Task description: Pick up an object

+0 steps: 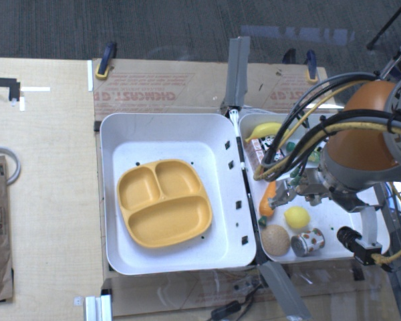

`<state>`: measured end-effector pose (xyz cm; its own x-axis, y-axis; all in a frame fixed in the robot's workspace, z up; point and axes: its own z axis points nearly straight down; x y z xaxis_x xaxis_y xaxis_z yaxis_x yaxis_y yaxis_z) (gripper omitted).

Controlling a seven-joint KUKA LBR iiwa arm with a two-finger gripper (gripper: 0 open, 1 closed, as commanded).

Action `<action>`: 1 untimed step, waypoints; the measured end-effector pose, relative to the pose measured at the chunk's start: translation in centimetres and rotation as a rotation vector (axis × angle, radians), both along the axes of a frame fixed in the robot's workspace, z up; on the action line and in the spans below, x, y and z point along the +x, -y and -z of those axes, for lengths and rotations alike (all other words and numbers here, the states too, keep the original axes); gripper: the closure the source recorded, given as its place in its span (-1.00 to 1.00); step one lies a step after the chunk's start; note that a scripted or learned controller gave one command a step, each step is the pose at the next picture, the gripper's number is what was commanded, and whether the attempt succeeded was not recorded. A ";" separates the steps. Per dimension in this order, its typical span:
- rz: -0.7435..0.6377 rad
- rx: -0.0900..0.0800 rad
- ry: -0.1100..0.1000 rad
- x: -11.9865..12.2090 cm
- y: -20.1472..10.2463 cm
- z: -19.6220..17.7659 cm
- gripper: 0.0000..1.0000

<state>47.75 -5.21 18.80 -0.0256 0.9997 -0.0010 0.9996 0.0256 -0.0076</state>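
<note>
A yellow divided plate (pixel 164 203) is lying alone in the left bin (pixel 113 179), well left of the gripper (pixel 289 194). The gripper is hovering in the crowded right bin (pixel 334 258), probably choosing a target: carrot (pixel 268 199) just beside it, lemon (pixel 297 217), brown ball (pixel 276 239) and small can (pixel 308 241) just below. Whether its jaws are spread I cannot tell. Cardboard (pixel 167 89) is lining the bench behind.
</note>
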 end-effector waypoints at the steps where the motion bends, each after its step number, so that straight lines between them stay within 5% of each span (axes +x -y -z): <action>1: -0.551 0.003 0.002 0.9 0.6 -3.8 -1.00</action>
<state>48.62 -5.86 22.64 -0.5451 0.8383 0.0016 0.8383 0.5451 -0.0048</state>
